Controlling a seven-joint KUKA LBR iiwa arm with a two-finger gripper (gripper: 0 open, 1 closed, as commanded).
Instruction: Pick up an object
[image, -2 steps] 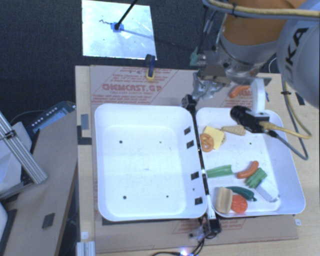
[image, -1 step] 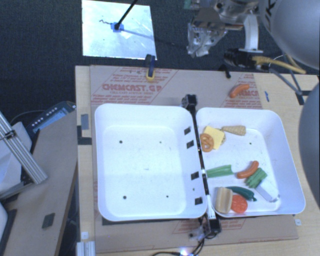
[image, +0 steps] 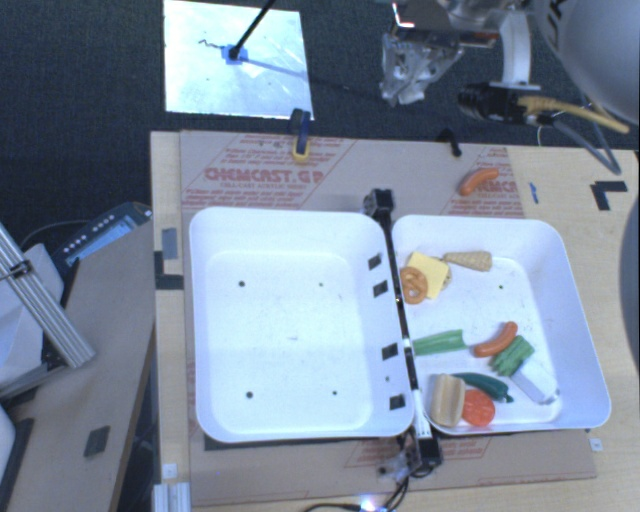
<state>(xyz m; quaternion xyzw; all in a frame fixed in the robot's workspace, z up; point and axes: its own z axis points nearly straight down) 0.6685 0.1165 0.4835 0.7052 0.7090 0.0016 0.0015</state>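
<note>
The right bin (image: 570, 300) holds several toy foods: a yellow cheese wedge (image: 430, 268), an orange pretzel (image: 412, 286), a tan cone (image: 470, 261), a green bean (image: 438, 343), a red sausage (image: 495, 340), a green leafy piece (image: 514, 356), a dark green pepper (image: 487, 385), a red tomato (image: 479, 409) and a bread slice (image: 446, 398). My gripper (image: 405, 85) hangs high above the bench's far edge, well behind the right bin and apart from every object. Nothing shows in its grasp.
The left bin (image: 215, 235) sits beside the right one, with a black divider strip (image: 392, 300) between them. An orange sausage (image: 479, 181) lies on the board behind the right bin. A yellow and blue clamp (image: 299, 137) stands at the back edge.
</note>
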